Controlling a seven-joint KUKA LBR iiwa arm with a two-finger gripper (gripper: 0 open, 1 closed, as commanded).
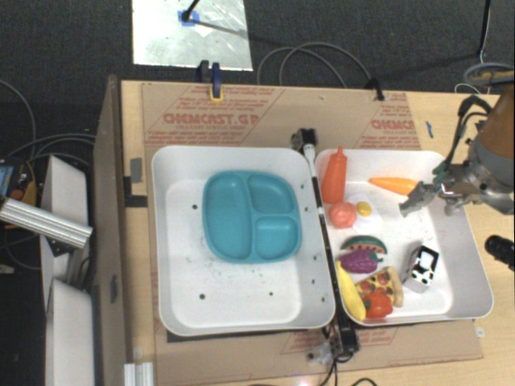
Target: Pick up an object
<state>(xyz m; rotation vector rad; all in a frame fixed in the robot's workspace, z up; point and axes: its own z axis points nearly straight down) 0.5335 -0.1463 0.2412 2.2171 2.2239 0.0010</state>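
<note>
Toy foods lie in the right bin (471, 292). An orange bottle (333, 175) stands along its left wall, and a carrot (392, 185) lies near the back. Below the bottle are a pink fruit (342, 214) and a small yellow ball (364, 209). Further forward lie a watermelon slice (363, 245), a purple fruit (360, 261), a banana (347, 289), a pizza slice (381, 281), a red tomato (378, 303) and a black-and-white toy (422, 265). My gripper (430, 203) hovers over the bin's right part, just right of the carrot's tip, open with nothing between its fingers.
The left bin (185, 296) holds a teal divided plate (250, 216). A ridge (320, 223) where the two bins meet runs between them. Cables cross the dark floor behind the bench, and a metal sheet (191, 22) lies there.
</note>
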